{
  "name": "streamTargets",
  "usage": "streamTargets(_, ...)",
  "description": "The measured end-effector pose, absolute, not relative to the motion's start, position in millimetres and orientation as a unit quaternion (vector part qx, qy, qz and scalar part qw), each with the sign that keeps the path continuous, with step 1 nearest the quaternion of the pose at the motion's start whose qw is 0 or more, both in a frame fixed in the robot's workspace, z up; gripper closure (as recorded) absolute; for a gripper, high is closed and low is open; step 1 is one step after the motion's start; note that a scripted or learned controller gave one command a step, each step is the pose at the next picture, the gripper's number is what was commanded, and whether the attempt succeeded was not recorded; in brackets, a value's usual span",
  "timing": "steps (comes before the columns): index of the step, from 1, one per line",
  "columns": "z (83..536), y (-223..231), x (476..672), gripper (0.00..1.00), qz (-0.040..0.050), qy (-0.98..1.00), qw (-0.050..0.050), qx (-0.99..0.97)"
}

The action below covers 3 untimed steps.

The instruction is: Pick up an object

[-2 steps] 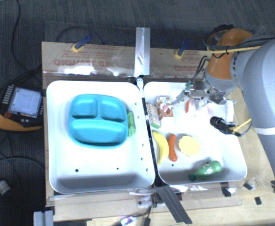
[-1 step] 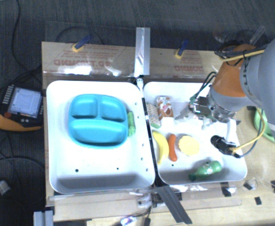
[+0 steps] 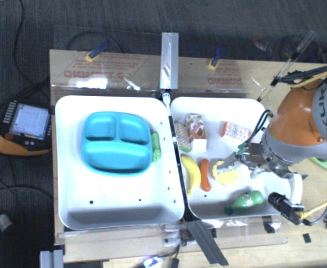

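Looking at a yellow chunk [image 3: 226, 176] near the middle of the right bin [image 3: 251, 102], flat on the floor. Seems to run roughly left-right, slightly wider than tall, but can't call which end is the pointy one, since its top edge is tucked under the gripper [image 3: 230, 165]. Parked right over that top edge, touching or just above it, hard to say which. Can't tell if the tool is wide or narrow from this angle, and can't see anything actually held.

Just left of the chunk, got an orange-red sausage [image 3: 205, 175] lying with its long axis up-down in the view. Next to that, a banana [image 3: 190, 173] running the same way, bowing toward the bin's left wall. Below the chunk, near the front wall, spotted a green bottle-ish thing [image 3: 246, 201] lying on a slant, left end lower, right end higher. Further back, a red and white packet [image 3: 235, 130] and a brown snack pack [image 3: 195, 127], well apart from the gripper.

Over in the left bin [image 3: 74, 200], found a blue divided tray [image 3: 117, 142] with a small green item [image 3: 156, 147] at its right edge. Coming in from the right, a grey arm with the orange band [image 3: 297, 119].
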State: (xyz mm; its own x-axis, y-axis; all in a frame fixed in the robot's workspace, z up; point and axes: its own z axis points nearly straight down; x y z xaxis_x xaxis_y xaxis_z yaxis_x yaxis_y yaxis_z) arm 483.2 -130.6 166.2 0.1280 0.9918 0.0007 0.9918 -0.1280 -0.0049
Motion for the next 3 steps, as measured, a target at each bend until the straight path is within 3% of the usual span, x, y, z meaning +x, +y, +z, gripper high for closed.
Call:
streamTargets(1,89,-143,511.7,0.00,-0.0026,-0.638,-0.003,-0.770)
streamTargets(2,96,-142,511.3,1.00,-0.0025,-0.638,-0.001,-0.770)
streamTargets(3,183,-76,566.2,1.00,0.0016,-0.680,0.001,-0.734)
